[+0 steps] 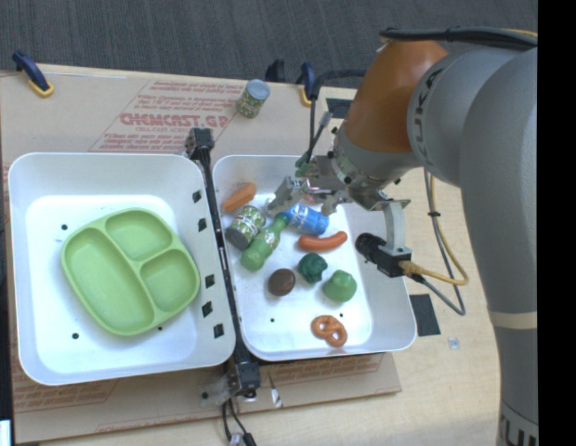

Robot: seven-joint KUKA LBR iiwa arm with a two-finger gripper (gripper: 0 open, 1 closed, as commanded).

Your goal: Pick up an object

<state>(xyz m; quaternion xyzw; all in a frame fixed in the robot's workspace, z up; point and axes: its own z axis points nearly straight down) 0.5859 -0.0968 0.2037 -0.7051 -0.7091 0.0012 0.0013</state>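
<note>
A: Entry one, gripper [302, 198]: low over the right bin [392, 319], near its far edge, just above the blue can [309, 219]. State of the fingers: cannot tell, hidden among metal parts and clutter. No claim of anything held.

B: Target?

A: Probably the blue can, lying tilted near the bin's centre, touching or nearly touching the green bottle [260, 247] on its left and just beside the sausage [322, 242] at its front. Advice for the step: straight descent, fingers astride the can's narrow width, no sideways sweep into neighbours; slow lift, check for a second item dragged along.

B: Counts, right bin?

A: One blue can. One green bottle. One small labelled jar [248, 220] beside the bottle. One carrot [238, 197] toward the far left corner. One sausage. One brown ball [281, 282]. One dark green broccoli-like piece [312, 268]. One light green round piece [340, 285]. One pretzel [329, 330] near the front edge.

B: Left bin [28, 179]?

A: One green divided plate [130, 269], three compartments.

B: Elsewhere on the counter?

A: One small jar [253, 98] on the cardboard behind the bins.
</note>
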